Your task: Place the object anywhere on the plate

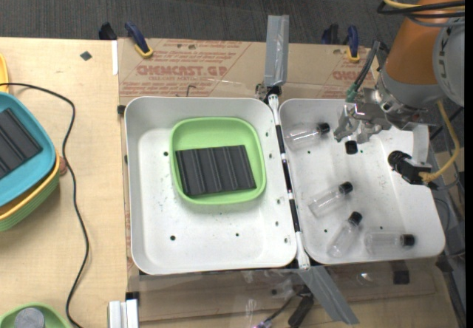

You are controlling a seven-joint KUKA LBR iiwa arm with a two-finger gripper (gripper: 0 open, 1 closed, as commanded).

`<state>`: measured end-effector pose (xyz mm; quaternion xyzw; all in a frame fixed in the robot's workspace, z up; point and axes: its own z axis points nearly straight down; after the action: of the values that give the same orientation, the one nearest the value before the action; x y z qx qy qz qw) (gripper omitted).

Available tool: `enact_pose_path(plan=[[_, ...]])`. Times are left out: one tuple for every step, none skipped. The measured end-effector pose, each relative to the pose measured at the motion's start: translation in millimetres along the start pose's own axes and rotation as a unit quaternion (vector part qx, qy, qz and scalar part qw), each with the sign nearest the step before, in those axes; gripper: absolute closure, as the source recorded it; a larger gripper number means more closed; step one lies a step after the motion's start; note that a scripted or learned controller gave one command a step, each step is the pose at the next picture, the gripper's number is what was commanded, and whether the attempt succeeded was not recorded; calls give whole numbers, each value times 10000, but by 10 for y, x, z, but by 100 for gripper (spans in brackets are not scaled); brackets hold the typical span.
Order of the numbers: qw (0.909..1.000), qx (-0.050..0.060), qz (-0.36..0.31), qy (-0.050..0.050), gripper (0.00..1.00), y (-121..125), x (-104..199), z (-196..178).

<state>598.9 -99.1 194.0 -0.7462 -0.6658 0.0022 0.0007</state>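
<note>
The hand (pixel 351 136) hangs over the rear part of the right bin (pixel 421 227), below the grey arm (pixel 443 68) with its orange band, which enters from the right. Whether the hand is released or clenched cannot be determined from this angle. A small black-capped item sits at the hand's tip; whether it is gripped cannot be determined.

Several clear vials with black caps lie on the floor of the right bin:
- one vial (pixel 304 133) near the rear left corner, just left of the hand;
- one vial (pixel 329 199) near the centre;
- one vial (pixel 344 234) toward the front;
- one vial (pixel 386 243) at the front right.

The left bin (pixel 148 238) stands beside the right bin, their inner walls touching. It carries the green plate (pixel 255 134), placed toward the rear centre. A dark ribbed insert (pixel 216 170) lies flat in the plate.

On the desk (pixel 44 275), at the left edge, stand stacked containers, the top one teal (pixel 33 171). A black cable (pixel 74 230) runs across the desk surface.
</note>
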Motion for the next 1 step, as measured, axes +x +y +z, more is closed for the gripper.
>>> enact_pose_path(plan=[[9947, 1, -1032, 6, 100, -178, 620, 36]])
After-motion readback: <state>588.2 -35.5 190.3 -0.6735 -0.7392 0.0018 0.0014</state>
